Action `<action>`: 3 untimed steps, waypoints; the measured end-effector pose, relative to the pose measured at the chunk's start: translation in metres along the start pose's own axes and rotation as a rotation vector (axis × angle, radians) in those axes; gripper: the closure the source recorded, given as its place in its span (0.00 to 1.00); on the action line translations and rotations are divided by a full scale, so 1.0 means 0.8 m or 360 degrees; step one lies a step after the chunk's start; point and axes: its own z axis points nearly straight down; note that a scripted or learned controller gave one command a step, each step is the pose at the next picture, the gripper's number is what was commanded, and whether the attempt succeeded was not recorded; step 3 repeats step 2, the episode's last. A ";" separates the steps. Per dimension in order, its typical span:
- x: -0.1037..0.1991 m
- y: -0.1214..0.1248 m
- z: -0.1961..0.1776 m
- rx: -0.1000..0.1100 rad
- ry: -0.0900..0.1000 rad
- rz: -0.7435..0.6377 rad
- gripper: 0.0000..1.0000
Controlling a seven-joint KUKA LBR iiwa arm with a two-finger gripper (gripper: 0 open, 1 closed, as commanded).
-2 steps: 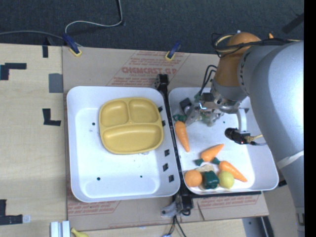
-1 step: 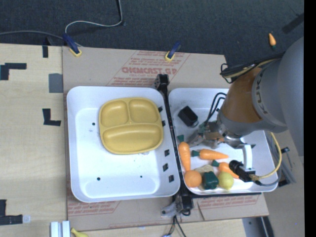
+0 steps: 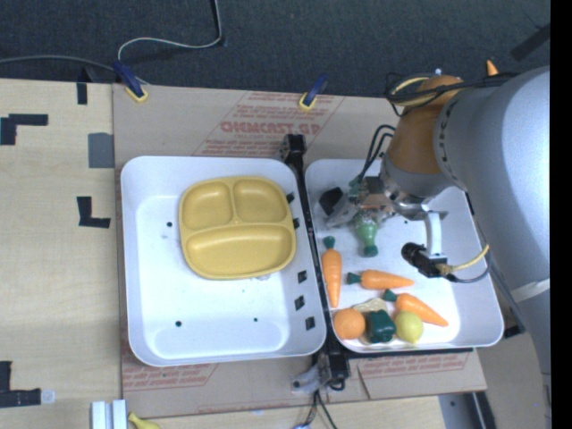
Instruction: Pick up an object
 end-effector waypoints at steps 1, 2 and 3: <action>0.000 -0.001 -0.012 0.0009 0.0002 -0.0001 1.00; 0.078 -0.063 -0.123 0.0008 0.0003 -0.0002 1.00; 0.078 -0.063 -0.123 0.0008 0.0003 -0.0002 1.00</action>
